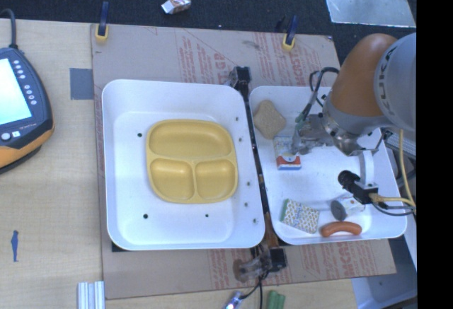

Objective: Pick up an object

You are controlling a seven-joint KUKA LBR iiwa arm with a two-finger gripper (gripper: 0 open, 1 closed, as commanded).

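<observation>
The right white bin (pixel 322 99) holds several small items. A tan round piece (pixel 269 119) lies near its upper left corner. A small red, white and blue object (pixel 288 162) sits at the bin's left middle. My gripper (pixel 300 139) hangs just above and to the right of that small object, reaching in from the orange-banded wrist (pixel 362 81). A patterned green-and-white pad (pixel 301 216), a small grey piece (pixel 338 210) and an orange sausage (pixel 341 230) lie along the bin's near side.
The left white bin (pixel 120 159) holds a yellow divided plate (pixel 191 159). Black cables and a connector (pixel 357 186) trail over the right bin's right side. An orange-edged pendant (pixel 18 106) lies at the far left of the bench.
</observation>
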